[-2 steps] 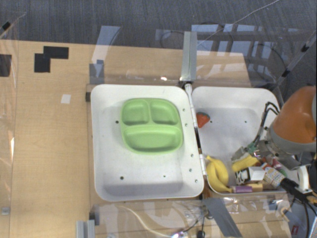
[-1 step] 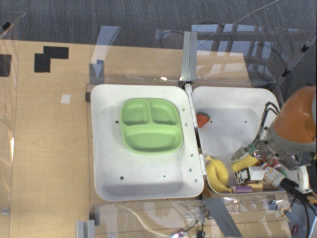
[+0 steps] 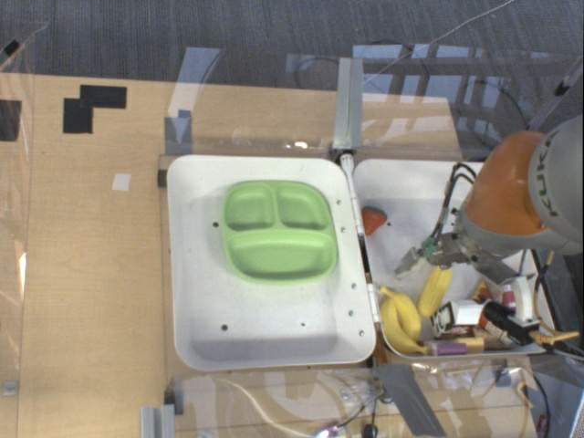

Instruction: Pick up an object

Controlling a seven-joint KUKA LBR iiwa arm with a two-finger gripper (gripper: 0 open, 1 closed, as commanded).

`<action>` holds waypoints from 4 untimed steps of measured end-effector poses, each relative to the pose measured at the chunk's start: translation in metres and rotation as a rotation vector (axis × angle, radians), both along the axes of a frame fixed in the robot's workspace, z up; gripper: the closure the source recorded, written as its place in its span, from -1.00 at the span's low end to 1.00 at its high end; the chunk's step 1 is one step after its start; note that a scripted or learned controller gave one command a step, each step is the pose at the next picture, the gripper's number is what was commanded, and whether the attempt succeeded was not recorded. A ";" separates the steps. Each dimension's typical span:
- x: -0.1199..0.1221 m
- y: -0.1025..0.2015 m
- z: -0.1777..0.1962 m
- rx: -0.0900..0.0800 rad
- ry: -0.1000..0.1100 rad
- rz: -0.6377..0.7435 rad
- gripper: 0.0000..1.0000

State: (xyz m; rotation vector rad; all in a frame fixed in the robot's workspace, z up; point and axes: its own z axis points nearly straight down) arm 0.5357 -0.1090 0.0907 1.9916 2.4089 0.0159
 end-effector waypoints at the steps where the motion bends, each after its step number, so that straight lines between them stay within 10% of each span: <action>1: -0.034 -0.002 0.001 -0.001 -0.005 0.017 -1.00; 2: -0.033 0.000 0.009 0.005 -0.003 0.019 1.00; 3: 0.022 0.054 0.117 0.002 0.018 0.042 1.00; 4: 0.022 0.054 0.117 0.002 0.019 0.042 -1.00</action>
